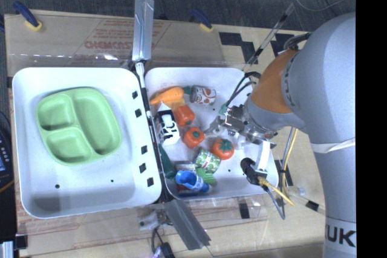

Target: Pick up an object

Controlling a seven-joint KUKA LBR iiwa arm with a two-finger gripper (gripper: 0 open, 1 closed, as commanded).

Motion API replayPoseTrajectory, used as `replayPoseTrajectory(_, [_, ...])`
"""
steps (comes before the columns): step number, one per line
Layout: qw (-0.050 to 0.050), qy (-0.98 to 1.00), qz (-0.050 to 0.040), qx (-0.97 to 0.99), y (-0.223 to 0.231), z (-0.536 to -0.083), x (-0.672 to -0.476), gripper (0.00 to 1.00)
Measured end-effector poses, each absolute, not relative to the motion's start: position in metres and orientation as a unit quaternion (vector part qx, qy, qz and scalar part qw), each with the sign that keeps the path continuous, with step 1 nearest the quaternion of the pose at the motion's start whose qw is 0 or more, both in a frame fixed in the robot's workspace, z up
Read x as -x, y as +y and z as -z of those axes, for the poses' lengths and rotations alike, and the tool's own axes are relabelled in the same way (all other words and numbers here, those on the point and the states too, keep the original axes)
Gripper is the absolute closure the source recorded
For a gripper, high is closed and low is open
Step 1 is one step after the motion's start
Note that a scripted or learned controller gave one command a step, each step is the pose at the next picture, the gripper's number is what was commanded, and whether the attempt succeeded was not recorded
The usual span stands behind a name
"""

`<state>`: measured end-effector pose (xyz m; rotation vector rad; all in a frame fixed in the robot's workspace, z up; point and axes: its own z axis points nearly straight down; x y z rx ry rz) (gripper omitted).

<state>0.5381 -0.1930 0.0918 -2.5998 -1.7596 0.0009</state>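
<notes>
The right bin [233,77] holds a jumble of small objects. An orange carrot-like piece [168,95] and a small can [203,95] lie at the back. An orange-red piece [184,115], a white box with black marks [168,127] and a red tomato [193,136] sit in the middle. A second tomato [223,148], a green packet [207,161] and a blue item [188,181] lie toward the front. My gripper [231,121] hangs low over the bin's right half, just behind the second tomato. Nothing is visibly held.
The left bin [24,190] carries a green divided plate [77,124]. A metal divider [143,27] runs between the bins. The grey arm with its orange band [275,84] covers the right bin's right side. Cables [284,15] trail at the back right.
</notes>
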Motion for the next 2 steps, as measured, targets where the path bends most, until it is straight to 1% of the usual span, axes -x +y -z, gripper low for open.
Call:
replayPoseTrajectory(1, [0.001,-0.539,-0.0004,0.842,-0.176,-0.162,-0.623,0.00])
replayPoseTrajectory(2, [0.002,-0.541,-0.0016,0.841,-0.145,-0.091,-0.637,0.00])
